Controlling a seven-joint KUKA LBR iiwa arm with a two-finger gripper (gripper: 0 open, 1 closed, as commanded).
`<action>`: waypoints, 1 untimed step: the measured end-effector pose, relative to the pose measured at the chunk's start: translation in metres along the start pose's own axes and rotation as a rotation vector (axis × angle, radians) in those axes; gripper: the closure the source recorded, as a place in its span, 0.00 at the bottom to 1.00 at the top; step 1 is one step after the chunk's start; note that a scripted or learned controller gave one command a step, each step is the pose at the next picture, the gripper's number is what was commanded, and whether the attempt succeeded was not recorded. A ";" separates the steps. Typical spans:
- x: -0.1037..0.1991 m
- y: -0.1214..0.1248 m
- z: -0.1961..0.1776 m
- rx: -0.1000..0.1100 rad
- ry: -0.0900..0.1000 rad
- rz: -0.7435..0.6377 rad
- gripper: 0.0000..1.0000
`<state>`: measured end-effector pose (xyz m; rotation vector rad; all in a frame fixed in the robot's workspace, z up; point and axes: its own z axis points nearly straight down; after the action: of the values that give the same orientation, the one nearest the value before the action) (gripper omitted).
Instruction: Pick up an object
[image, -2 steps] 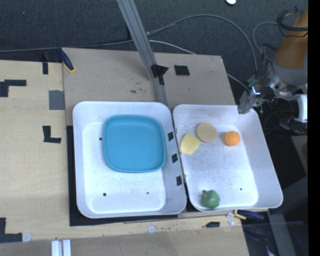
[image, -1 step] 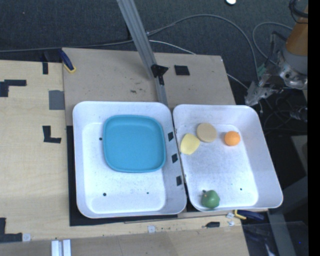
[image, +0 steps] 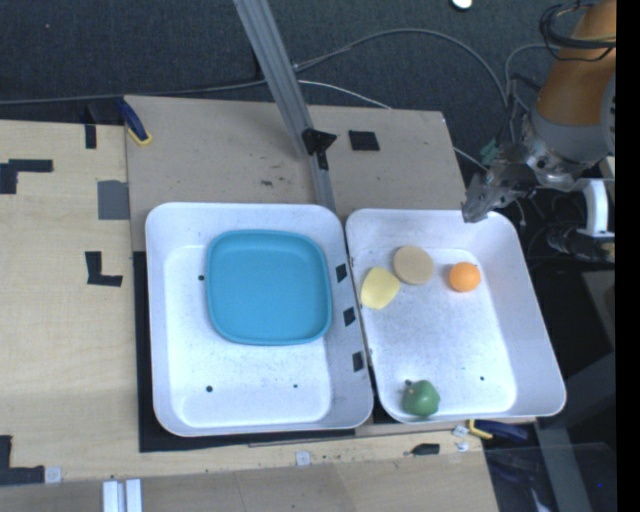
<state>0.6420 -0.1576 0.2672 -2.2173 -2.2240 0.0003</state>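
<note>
The right bin holds a pale yellow piece, a tan round disc, a small orange ball and a green pepper-like object near the front edge. My gripper hangs over the bin's back right corner, above and to the right of the orange ball. Nothing shows between its fingers.
The left bin holds a blue square plate. A grey metal post slants down to the gap between the bins. Cables lie on the dark floor behind the bench.
</note>
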 end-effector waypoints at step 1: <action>0.046 -0.009 0.008 0.000 0.000 0.000 1.00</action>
<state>0.6327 -0.1114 0.2595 -2.2166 -2.2244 0.0003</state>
